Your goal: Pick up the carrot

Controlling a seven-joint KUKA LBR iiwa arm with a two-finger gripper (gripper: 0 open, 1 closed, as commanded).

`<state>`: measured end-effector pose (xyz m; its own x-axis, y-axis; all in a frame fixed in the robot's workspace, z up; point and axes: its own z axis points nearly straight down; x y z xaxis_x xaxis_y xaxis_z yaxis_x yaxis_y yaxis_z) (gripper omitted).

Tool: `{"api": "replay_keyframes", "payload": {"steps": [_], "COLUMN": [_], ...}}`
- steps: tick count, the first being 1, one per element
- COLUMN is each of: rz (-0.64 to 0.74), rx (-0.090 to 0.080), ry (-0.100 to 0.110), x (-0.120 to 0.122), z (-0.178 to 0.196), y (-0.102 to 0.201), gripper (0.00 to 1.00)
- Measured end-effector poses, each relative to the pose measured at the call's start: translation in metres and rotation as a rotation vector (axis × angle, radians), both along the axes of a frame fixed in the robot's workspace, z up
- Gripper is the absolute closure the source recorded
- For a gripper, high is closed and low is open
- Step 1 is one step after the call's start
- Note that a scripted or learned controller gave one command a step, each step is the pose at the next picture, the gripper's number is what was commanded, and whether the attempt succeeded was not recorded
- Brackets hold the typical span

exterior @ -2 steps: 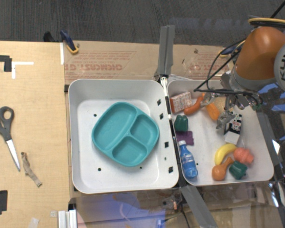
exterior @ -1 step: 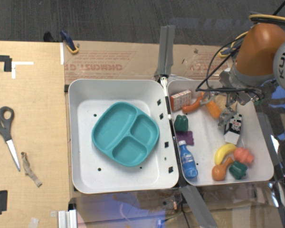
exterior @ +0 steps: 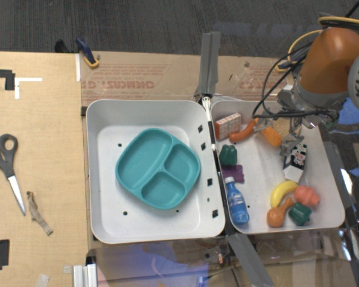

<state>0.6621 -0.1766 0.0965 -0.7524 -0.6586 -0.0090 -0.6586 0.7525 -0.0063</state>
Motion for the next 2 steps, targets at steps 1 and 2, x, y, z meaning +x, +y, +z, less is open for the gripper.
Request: {"api": "replay_keyframes", "payload": {"steps": [1, 2], "rz": [-0.004, 0.248], "rx": [0.002, -0.001], "ry": [-0.008, 0.003], "x": [0.002, -0.007], "z": [0.012, 0.083], "y": [0.000, 0.057], "gripper": [1.00, 1.00]}}
